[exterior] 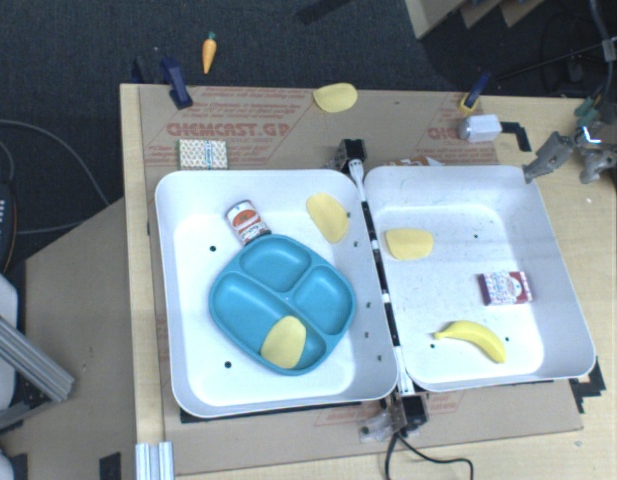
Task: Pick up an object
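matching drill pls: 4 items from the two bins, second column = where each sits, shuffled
Items:
1. banana
2. blue divided plate
3. small can
4. red-and-white packet

Places:
A. left bin, upper part, just above the plate
B. right bin, near the front edge
C. left bin, middle, with a yellow chip in its front compartment
D. right bin, right side, above the banana

Pairs: 1-B, 2-C, 3-A, 4-D
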You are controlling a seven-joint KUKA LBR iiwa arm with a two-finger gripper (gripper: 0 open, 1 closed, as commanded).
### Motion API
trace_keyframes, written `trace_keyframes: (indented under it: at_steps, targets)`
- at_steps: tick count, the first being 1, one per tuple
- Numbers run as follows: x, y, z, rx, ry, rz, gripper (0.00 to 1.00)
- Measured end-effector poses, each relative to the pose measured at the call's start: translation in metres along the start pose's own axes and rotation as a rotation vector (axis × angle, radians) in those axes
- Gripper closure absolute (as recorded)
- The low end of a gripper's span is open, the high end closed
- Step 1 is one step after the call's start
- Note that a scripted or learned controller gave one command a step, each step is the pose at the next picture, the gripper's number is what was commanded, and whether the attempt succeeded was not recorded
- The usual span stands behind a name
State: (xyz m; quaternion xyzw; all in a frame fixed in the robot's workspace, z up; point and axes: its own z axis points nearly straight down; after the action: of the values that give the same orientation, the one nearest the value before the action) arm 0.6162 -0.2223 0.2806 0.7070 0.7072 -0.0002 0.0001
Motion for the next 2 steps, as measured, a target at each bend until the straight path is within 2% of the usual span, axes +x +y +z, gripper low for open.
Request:
trace_keyframes:
  at_steps: [1,2]
  targets:
    - [0.034,-0.031,0.119,0.000,0.000,0.000,0.00]
    - [0.030,-0.060,0.096,0.002,0.002,0.000,0.00]
